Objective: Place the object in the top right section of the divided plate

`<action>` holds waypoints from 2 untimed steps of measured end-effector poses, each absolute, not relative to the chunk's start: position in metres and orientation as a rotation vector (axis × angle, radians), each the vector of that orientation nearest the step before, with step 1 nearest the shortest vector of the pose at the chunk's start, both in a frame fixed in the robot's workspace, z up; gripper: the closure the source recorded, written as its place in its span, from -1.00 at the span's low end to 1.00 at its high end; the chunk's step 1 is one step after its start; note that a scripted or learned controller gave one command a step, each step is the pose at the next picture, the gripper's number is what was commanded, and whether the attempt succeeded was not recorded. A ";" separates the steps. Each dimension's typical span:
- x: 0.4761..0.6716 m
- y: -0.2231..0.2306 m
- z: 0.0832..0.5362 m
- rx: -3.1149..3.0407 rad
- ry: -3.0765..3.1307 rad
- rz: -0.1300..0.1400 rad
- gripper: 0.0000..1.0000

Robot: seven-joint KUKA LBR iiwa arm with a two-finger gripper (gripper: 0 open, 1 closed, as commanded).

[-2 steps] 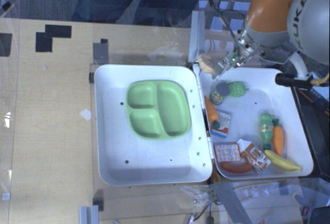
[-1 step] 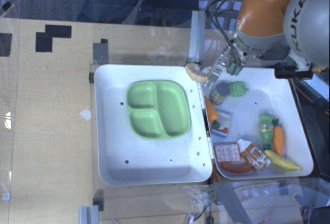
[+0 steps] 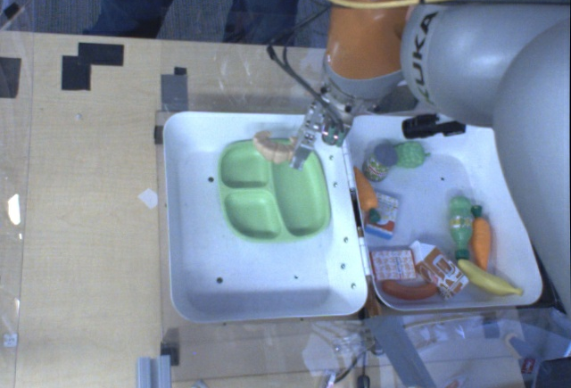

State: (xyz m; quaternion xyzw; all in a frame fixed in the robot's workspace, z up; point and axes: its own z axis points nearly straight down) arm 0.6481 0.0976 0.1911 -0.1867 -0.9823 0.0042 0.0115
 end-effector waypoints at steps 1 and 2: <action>0.653 0.134 0.178 -0.381 -3.126 -0.006 1.00; 0.613 0.149 0.203 -0.257 -3.139 -0.006 1.00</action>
